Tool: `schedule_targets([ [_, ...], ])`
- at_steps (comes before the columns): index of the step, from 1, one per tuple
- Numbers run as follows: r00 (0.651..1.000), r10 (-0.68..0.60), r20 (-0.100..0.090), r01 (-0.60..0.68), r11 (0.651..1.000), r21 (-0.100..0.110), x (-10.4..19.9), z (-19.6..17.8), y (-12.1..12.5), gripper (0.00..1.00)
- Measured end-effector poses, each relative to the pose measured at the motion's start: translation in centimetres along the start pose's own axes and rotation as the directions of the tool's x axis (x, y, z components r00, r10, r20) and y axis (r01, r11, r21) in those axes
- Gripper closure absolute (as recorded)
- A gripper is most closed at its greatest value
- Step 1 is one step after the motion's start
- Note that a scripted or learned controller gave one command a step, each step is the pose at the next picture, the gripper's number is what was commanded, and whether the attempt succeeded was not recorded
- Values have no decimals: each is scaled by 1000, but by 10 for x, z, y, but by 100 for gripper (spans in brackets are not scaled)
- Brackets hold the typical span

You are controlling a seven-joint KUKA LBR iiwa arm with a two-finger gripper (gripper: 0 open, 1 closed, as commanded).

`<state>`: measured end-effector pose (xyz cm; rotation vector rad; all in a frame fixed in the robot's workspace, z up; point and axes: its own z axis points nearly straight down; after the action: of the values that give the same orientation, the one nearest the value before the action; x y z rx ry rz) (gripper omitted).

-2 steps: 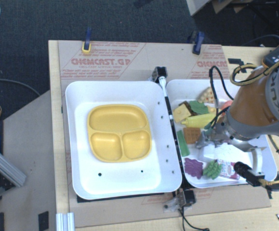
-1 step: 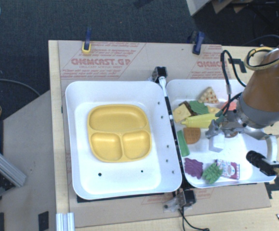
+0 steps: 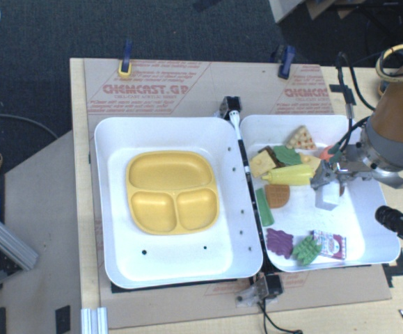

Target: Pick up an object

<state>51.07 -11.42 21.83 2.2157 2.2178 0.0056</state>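
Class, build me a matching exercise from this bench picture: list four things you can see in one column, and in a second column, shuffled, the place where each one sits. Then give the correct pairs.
Things:
1. yellow divided plate
2. purple toy
3. cracker-like wedge
4. gripper

Places:
A. far edge of the right bin
B. beside the yellow corn, mid right bin
C. middle of the left bin
D. near edge of the right bin, by the green broccoli

Pairs: 1-C, 2-D, 3-A, 4-B

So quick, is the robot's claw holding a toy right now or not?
Gripper: above the right bin, beside the yellow corn; nothing is visibly held, and whether it is open or shut cannot be told.
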Motion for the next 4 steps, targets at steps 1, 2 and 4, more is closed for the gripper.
schedule_targets([
  [1, 1000, 0, -1, 0, 1000, 3, 0, -7, 1, 100],
  [2, 1000, -3, -2, 3, 1000, 3, 44, -17, 33, 100],
  [4, 1000, 1, -3, -1, 1000, 12, 78, 5, 55, 100],
])
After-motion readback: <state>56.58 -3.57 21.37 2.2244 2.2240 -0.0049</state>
